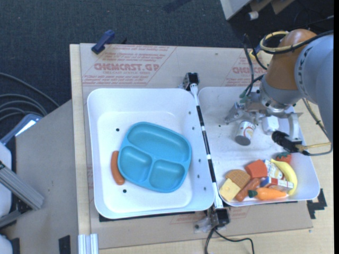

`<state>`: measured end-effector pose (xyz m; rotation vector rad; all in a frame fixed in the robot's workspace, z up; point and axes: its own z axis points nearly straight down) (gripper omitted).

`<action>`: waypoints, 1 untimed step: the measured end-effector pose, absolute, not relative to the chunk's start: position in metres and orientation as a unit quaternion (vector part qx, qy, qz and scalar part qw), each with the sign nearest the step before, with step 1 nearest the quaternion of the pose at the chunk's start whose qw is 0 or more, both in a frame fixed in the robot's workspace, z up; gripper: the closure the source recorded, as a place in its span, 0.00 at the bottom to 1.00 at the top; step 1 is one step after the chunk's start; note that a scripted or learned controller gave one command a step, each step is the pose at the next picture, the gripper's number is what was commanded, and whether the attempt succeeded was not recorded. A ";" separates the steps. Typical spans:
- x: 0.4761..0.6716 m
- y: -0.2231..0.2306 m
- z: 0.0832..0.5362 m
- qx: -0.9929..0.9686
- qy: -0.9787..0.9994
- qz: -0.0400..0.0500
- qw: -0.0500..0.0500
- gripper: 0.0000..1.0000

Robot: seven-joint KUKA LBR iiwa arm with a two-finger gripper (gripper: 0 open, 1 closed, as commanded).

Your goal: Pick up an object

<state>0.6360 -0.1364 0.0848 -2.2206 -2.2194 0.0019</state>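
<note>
Hovering claw (244, 121) above small cylindrical metal can (244, 133).

The arm (310, 57) ran off the frame at three o'clock. Its wrist hid the gripper's (249, 121) fingers. The piled food items (259, 181) overlapped, several too small to identify.

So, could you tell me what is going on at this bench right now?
The grey arm is reaching into the right bin from the right, with its gripper low over a small can lying near the bin's middle. Nothing is visibly lifted yet. Toy food, including a banana, a carrot and a cheese wedge, is piled at the near end. The left bin holds a blue divided plate with a sausage beside it.
</note>
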 end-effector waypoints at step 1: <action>0.636 -0.136 0.095 -0.708 -0.707 0.000 0.001 1.00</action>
